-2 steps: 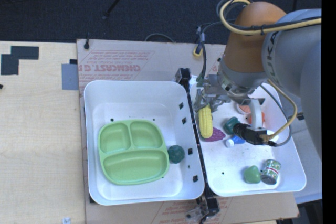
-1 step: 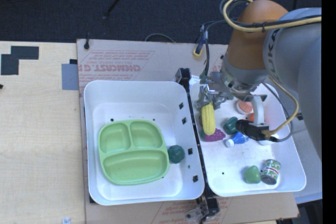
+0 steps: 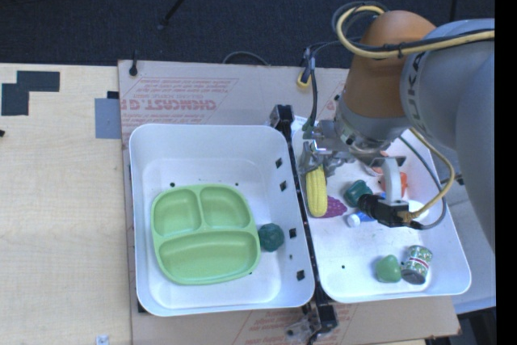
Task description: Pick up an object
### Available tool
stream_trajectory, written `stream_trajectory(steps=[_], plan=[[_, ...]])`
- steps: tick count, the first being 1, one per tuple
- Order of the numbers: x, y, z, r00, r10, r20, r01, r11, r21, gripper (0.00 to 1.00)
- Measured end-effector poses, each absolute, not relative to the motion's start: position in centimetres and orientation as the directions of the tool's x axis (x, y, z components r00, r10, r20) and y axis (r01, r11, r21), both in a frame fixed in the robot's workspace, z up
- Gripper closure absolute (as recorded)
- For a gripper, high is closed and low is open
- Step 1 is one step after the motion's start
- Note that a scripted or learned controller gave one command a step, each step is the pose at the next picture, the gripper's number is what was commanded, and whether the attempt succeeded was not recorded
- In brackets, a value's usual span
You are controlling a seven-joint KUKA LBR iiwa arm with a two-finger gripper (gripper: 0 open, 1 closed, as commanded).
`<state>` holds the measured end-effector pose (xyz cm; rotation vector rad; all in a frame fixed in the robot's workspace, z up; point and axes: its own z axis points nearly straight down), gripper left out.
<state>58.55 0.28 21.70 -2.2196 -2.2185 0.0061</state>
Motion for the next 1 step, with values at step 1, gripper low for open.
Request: stream_trajectory(steps=[1], plan=[[59.05, 0.37, 21.78, -0.003, 1.0, -0.001, 1.0, 0.003, -0.003, 1.0]])
